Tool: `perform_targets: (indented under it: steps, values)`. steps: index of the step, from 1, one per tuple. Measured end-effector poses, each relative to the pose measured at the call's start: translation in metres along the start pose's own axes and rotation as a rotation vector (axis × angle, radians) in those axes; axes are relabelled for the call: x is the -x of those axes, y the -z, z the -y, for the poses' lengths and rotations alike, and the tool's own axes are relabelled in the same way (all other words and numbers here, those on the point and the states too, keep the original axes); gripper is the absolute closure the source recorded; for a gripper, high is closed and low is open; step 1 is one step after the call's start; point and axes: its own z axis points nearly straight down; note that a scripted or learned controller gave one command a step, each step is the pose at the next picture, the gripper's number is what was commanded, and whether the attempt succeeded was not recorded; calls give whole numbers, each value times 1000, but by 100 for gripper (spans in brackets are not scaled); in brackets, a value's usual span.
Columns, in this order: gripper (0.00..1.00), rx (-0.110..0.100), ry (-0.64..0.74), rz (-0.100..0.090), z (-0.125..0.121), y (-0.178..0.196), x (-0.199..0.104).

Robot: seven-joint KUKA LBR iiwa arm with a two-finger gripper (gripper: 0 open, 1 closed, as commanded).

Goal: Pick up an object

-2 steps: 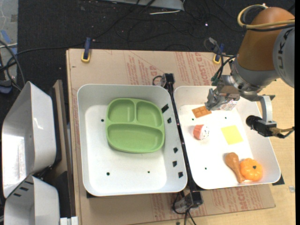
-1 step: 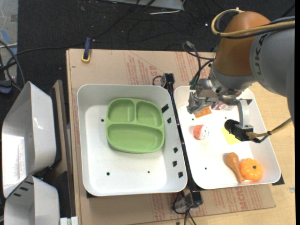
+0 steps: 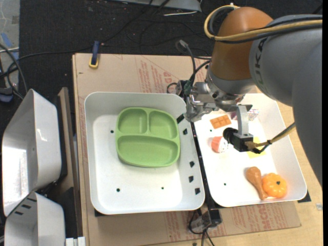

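While my grey arm (image 3: pixel 287 50) with its orange band (image 3: pixel 241 29) reaches in from the right, I look down on a table (image 3: pixel 128 68) covered by a brown cardboard sheet with red print, standing on a dark floor strewn with cables. A blue and yellow clamp (image 3: pixel 94 55) grips the table's far left edge, and spare white tubs (image 3: pixel 28 137) lean just off its left side. Two shallow white bins sit side by side on the cardboard, touching along a seam marked with small black tabs (image 3: pixel 190 164). The left bin (image 3: pixel 102 188) holds a light green plastic plate with three compartments (image 3: pixel 147 137), lying flat toward the far half. The right bin (image 3: pixel 287 152) holds the things I might pick: a flat orange square waffle toy (image 3: pixel 220 121) near the far left, a small pink and white round piece (image 3: pixel 219 144) just below it in the view, and, well apart at the near right, a tan drumstick toy (image 3: pixel 254 180) touching a little orange pumpkin (image 3: pixel 275 185). My tool (image 3: pixel 196 109) hangs over the far left corner of the right bin, close to the seam and just beside the waffle toy; whether it is open or closed I cannot tell, and I see nothing held in it. The near half of the left bin and the middle of the right bin lie bare.
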Motion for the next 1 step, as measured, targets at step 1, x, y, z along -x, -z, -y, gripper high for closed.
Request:
perform_targets:
  steps: [1]
  values:
    - [100, -4, 0, 0, 4, -14, -56]
